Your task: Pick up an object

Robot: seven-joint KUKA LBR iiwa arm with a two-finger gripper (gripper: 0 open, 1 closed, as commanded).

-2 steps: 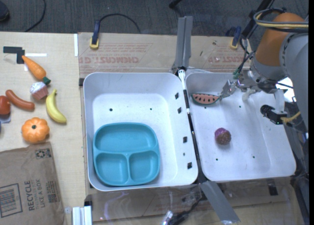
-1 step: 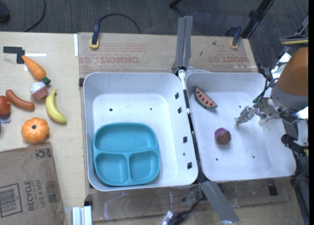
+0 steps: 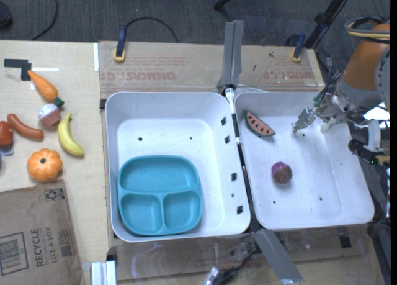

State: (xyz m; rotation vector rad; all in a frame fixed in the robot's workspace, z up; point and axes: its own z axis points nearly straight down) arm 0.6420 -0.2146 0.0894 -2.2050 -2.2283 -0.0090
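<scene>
I've got the gripper (image 3: 303, 120) hanging over the right bin (image 3: 347, 209), fingers spread and holding nothing. The watermelon slice (image 3: 259, 125) lies just to its left, the purple ball (image 3: 282, 172) nearer the middle. I'd centre squarely above the slice before descending.

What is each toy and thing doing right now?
Watermelon slice: lying flat in the right bin.
Purple ball: resting in the right bin.
Blue tray: flat in the left bin.
Gripper: over the right bin, holding nothing.
</scene>
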